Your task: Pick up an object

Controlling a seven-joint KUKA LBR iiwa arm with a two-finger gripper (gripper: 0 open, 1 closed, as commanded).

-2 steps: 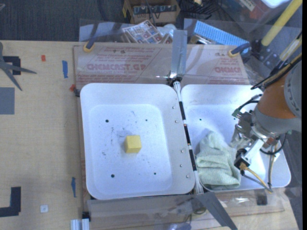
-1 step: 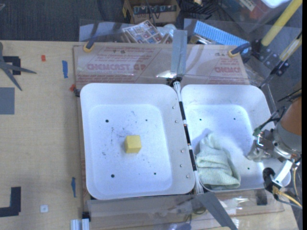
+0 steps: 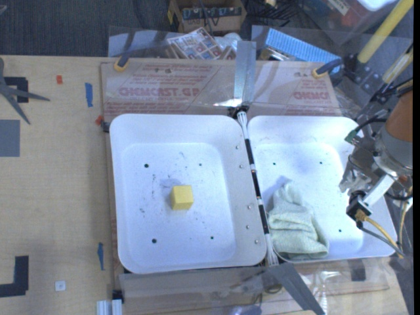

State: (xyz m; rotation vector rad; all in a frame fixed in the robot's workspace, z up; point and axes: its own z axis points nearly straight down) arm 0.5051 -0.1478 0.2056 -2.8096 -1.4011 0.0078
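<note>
- Saw the gripper (image 3: 354, 179) at the right edge of the frame, hanging over the right side of the right bin (image 3: 328, 136) — could not tell whether open or closed, and saw nothing held.
- Found a crumpled pale cloth (image 3: 295, 222) in that bin's lower left, bunched against the wall next to the left bin (image 3: 125, 176); probably dropped loosely, so heaped rather than spread, stretching slightly from upper left to lower right.
- Spotted a yellow cube (image 3: 182, 197) near the middle of the left bin, well apart from the gripper, resting flat, edges turned slightly off the walls — no long axis to speak of.
- Judged the cloth the nearer candidate.
</note>
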